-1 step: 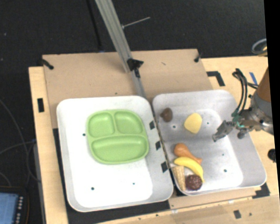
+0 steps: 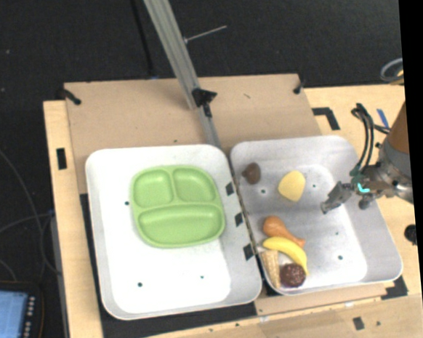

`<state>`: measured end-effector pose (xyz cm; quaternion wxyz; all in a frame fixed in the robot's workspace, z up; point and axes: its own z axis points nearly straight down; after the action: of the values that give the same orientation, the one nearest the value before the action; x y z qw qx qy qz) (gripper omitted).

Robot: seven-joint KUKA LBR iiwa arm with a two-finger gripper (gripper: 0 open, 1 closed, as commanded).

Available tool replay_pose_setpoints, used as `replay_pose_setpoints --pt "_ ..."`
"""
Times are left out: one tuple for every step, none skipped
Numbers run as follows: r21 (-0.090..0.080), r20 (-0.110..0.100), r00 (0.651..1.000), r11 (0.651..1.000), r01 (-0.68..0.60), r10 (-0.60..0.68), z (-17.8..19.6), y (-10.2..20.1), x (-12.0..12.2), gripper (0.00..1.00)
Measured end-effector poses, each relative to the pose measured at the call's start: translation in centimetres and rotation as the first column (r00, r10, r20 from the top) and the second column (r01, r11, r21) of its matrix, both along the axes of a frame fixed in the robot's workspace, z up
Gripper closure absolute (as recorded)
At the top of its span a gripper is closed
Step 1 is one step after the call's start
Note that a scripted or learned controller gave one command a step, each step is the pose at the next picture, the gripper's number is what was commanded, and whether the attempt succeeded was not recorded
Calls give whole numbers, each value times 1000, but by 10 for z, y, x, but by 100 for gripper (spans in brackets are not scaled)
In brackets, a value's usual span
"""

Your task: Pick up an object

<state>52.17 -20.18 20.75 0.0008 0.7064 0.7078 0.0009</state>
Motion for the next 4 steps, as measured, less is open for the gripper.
replay_pose_setpoints --pt "0 -5 1000 1000 0 0 -50 6 7 0" --pt "-1 -6 1000 1000 2 -2 -103 5 6 0" --pt "-2 2 1000 1000 6 -6 -88 4 8 100" --pt "-3 5 1000 1000 -2 2 -37 12 14 100"
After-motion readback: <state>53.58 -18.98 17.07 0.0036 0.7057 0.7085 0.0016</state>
